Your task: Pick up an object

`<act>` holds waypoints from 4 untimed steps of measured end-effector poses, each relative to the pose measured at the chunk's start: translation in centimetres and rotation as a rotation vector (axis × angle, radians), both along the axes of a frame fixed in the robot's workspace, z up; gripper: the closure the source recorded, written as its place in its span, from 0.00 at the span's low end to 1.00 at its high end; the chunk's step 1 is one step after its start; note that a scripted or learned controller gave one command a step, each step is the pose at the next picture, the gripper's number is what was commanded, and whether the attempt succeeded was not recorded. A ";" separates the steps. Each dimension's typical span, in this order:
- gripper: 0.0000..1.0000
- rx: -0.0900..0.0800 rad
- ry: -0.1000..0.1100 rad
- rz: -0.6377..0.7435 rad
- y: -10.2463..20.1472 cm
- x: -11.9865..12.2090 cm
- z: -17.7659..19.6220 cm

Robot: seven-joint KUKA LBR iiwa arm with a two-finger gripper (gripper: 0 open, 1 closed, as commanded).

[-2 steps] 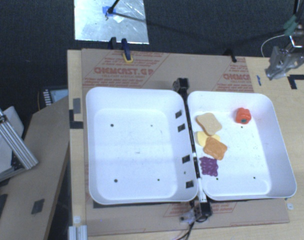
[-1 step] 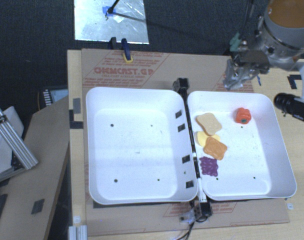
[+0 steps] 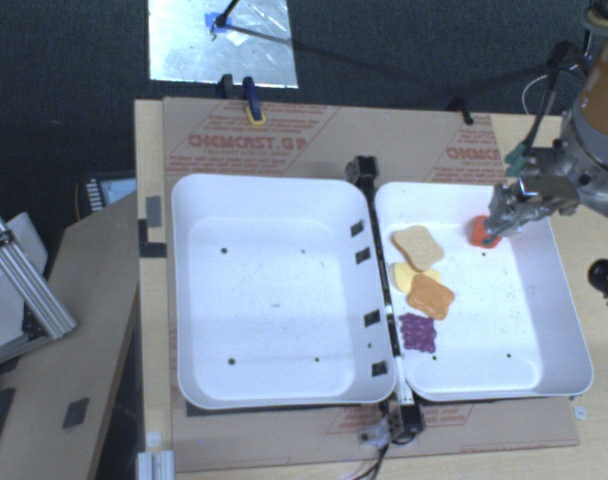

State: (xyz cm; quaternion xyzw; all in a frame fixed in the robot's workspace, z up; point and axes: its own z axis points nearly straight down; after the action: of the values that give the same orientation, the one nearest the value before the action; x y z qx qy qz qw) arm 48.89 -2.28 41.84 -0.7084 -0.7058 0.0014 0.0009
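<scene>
A brown bench (image 3: 284, 128) printed with red lettering carries two shallow white bins side by side. The left bin (image 3: 274, 288) is the larger-looking one from this slant, and the right bin (image 3: 544, 348) sits against it, joined along a dark strip of clips (image 3: 379, 268). The grey arm (image 3: 594, 138) reaches in from the right, over the far right part of the right bin. Its gripper (image 3: 499, 223) hangs low over a small red-orange object (image 3: 481, 232) near that bin's back edge, touching or just above it; whether the claw is open, closed or gripping cannot be told. Near the bin's left wall lie a tan bread slice (image 3: 417, 245), a yellow piece (image 3: 406, 276), an orange piece (image 3: 431, 296) and a purple grape cluster (image 3: 418, 332)
</scene>
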 end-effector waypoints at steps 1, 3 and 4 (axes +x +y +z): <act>1.00 0.003 -0.006 0.017 8.8 -0.2 0.6; 1.00 0.004 -0.005 0.014 19.4 -0.3 11.6; 1.00 0.003 -0.005 0.013 24.7 -0.3 11.6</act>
State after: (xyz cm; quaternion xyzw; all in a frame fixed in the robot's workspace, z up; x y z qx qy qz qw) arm 48.58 22.44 53.47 -0.7039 -0.7103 -0.0015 0.0004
